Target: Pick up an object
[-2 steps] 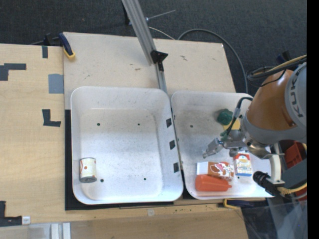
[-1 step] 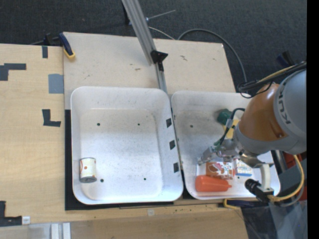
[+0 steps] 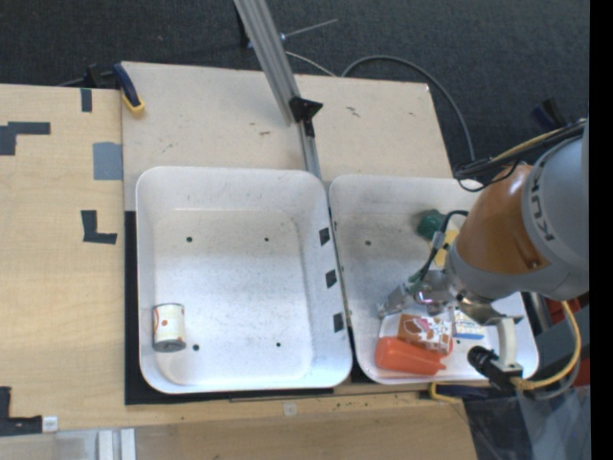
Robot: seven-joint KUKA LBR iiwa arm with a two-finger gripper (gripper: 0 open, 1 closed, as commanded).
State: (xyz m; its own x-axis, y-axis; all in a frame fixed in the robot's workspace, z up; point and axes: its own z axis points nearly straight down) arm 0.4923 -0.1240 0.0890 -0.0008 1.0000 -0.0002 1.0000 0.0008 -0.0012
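My gripper (image 3: 410,300) hangs low in the right bin (image 3: 369,209), on the grey arm with the orange band (image 3: 498,233) that comes in from the right. Just below it lies a small white and red carton (image 3: 428,332). An orange carrot-shaped piece (image 3: 406,356) lies against the bin's front wall, touching the carton. A small green object (image 3: 430,223) sits further back, partly behind the wrist. In the left bin (image 3: 230,185) a small white can with an orange label (image 3: 169,327) stands in the front left corner.
A slanted metal post (image 3: 273,51) rises behind the bins, ending in a black clamp (image 3: 305,109). Black cables (image 3: 460,113) run at the back right. A yellow-blue clamp (image 3: 129,89) lies on the bench at the back left.
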